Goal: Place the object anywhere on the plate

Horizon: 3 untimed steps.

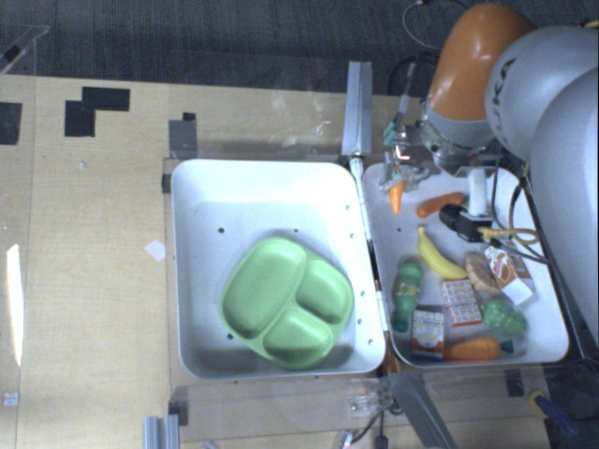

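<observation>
From above, the green plate (288,300) lies in the left bin (201,195), its three hollows bare; right of the plate, across the divider, the gripper (397,178) hangs at the far corner of the right bin (552,340), pinching a small orange carrot (396,195) that dangles point down; nearer than the carrot lie a banana (436,256) and a green bottle (407,294)

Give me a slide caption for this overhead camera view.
Gripper above small carrot in right bin; green plate waits in left bin.
</observation>
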Available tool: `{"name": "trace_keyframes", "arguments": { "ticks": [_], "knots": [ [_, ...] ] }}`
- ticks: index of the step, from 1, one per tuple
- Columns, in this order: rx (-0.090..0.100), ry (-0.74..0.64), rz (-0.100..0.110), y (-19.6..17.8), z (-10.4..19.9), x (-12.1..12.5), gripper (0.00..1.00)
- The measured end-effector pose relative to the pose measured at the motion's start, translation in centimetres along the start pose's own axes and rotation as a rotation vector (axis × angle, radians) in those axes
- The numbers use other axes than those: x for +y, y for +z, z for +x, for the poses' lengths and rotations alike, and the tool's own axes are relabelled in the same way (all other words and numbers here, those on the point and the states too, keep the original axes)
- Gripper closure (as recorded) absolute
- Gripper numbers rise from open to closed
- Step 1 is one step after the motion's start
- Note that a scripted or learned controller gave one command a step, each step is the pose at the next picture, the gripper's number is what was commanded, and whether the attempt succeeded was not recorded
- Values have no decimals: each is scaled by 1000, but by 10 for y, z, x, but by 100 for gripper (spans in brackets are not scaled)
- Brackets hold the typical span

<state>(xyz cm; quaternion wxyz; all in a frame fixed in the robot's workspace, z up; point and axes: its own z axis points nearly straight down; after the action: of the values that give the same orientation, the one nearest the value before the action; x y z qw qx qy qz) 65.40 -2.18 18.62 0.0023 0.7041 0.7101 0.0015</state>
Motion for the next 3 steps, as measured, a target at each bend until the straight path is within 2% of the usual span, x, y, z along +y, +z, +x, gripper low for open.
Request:
{"name": "trace_keyframes", "arguments": {
  "ticks": [1, 2, 3],
  "knots": [
    [3, -211, 1, 0, 93, -18, 100],
    [3, -380, 0, -21, 148, -81, 100],
    [3, -379, 0, -20, 147, -81, 0]
  ]
}}
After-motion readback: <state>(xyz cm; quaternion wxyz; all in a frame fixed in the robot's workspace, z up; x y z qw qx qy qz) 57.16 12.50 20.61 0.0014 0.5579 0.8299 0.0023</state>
